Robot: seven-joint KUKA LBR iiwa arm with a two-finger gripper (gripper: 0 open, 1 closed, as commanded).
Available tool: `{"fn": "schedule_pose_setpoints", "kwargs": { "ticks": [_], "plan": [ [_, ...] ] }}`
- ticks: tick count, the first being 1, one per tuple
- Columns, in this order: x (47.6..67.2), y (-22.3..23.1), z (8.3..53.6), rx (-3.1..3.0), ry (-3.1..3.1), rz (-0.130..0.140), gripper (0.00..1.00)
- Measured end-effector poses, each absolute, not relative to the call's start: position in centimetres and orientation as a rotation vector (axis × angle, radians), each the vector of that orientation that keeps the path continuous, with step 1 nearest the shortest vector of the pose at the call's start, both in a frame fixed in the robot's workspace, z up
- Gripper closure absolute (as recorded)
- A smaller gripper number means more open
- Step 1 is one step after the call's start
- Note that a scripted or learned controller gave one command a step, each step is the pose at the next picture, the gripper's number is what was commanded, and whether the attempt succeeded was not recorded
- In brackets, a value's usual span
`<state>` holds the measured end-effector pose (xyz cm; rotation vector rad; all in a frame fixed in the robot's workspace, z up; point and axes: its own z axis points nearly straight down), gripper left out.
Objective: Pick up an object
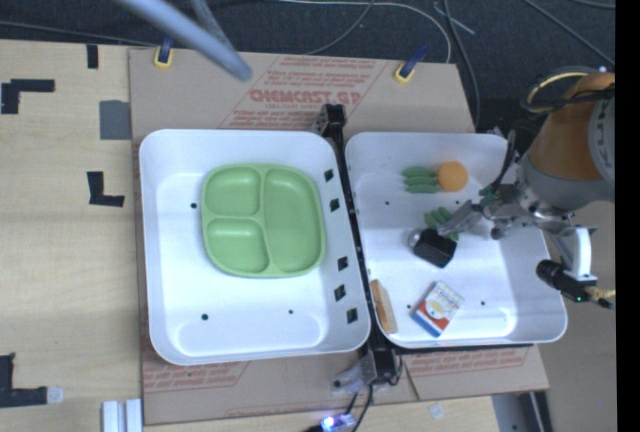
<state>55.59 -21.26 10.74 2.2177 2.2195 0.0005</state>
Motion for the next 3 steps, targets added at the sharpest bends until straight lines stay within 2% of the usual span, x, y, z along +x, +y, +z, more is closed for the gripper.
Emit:
{"fn": "schedule_pose_setpoints", "kwargs": {
  "ticks": [1,2,3],
  "plan": [
    [55.7,-21.2,11.9,2.214,2.218,0.003,1.0],
    [56.1,-20.3,16.4,2.22,2.224,0.0,1.0],
    [56.3,-21.3,21.4,2.218,2.221,0.001,1.0]
  ]
}}
